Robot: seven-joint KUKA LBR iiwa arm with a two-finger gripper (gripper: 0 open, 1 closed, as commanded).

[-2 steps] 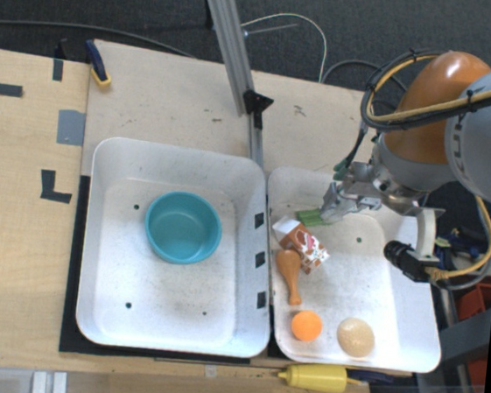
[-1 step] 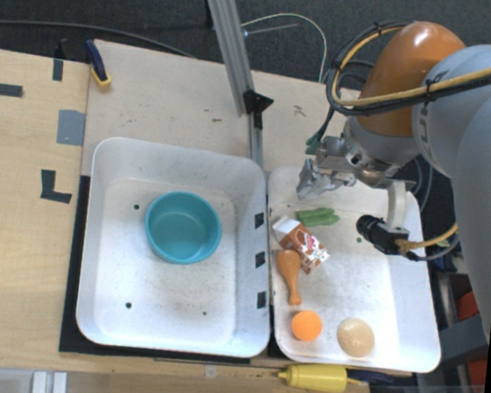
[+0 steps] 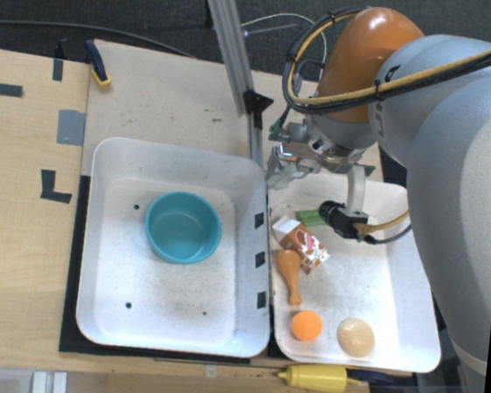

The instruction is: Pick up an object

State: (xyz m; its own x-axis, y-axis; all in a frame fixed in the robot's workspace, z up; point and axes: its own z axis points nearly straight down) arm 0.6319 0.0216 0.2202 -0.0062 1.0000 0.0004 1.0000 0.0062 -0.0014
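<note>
Grey robot arm's pincer (image 3: 286, 165) over right white plastic bin (image 3: 388, 340); grip state unclear.
Brown plastic drumstick (image 3: 290, 272) lies lengthwise toward the bin's near edge.

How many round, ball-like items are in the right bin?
2: an orange ball at the near edge, and a beige ball just right of it. The arm may hide others.

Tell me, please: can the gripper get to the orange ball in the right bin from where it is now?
Probably yes. The orange ball lies in the open near the front of the right bin, apart from the beige ball and the drumstick toy. Nothing covers it. The gripper hangs over that bin's far left corner.
</note>
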